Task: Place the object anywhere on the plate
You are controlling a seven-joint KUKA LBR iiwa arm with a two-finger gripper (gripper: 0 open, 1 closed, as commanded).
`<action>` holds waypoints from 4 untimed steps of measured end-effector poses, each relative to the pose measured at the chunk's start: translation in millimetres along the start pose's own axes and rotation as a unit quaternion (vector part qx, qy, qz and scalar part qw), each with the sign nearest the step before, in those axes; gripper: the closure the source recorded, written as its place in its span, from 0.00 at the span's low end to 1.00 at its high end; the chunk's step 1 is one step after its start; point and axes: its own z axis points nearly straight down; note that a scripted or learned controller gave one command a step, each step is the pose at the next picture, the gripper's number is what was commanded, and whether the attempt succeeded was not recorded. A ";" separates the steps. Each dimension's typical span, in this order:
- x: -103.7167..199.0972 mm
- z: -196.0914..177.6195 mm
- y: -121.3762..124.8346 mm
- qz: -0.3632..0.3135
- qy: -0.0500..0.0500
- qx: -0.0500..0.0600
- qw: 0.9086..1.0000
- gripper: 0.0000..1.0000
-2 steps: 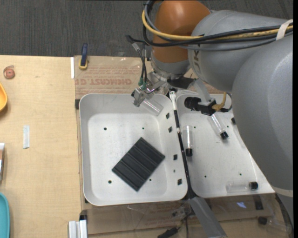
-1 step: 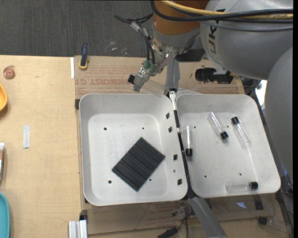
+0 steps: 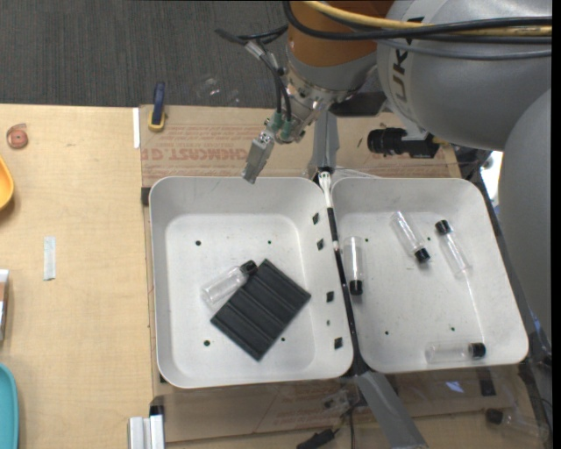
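Arm (image 3: 473, 70): large rounded grey housings, smooth finish, with part of a dark printed letter on the shell right of the claw. Orange band (image 3: 329, 39) directly above the wrist. Yellow and black cables (image 3: 438, 26) run across the casing above the band. Claw (image 3: 260, 158): small grey metal fitting, thin wires and green parts at its base.

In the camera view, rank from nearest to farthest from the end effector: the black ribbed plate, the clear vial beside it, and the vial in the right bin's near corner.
1. Clear plastic vial with a black cap, left bin, touching the plate's upper left edge; nearest the end effector.
2. Black ribbed rectangular plate, left bin centre, only slightly farther.
3. Clear black-capped vial, right bin's near right corner; plainly farthest.
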 end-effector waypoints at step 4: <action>35.9 -82.7 45.6 -0.499 -0.001 -0.002 0.867 1.00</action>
